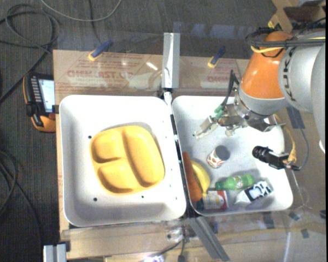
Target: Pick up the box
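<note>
A small red and white box (pixel 215 201) lies flat at the front edge of the right bin (pixel 273 146), just below a green bottle (pixel 235 182). My gripper (pixel 212 125) hangs over the back left part of that bin, well behind the box and apart from it. Its fingers (pixel 200 131) stand open with nothing between them. The orange band of the arm (pixel 265 75) sits above it at the right.
A small can (pixel 217 156) stands in the middle of the right bin. A banana (pixel 201 177) and an orange carrot-like piece (pixel 192 180) lie by its left wall. A black and white item (pixel 258 191) lies front right. A yellow divided tray (pixel 128 158) rests in the left bin (pixel 71 146).
</note>
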Tool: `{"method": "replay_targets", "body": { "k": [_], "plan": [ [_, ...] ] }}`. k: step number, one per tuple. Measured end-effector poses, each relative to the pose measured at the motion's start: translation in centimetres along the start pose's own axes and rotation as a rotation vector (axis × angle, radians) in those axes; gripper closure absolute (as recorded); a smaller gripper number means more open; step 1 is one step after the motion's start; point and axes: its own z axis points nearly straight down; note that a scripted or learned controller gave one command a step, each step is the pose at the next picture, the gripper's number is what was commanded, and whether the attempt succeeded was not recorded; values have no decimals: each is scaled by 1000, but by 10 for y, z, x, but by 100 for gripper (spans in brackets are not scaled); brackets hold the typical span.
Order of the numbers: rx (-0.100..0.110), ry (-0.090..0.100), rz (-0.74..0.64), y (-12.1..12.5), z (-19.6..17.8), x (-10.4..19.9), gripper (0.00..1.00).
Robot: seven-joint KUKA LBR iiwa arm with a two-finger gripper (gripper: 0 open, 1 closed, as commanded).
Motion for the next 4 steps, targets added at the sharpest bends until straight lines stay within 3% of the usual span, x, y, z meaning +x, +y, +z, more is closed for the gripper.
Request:
{"method": "replay_targets", "body": {
  "k": [1, 2, 3, 4],
  "plan": [
    [-2, -1, 58, -3, 88, -14, 0],
    [-14, -7, 83, 70, 93, -27, 0],
    [1, -5, -11, 29, 39, -32, 0],
    [-1, -6, -54, -10, 32, -141, 0]
  ]
}}
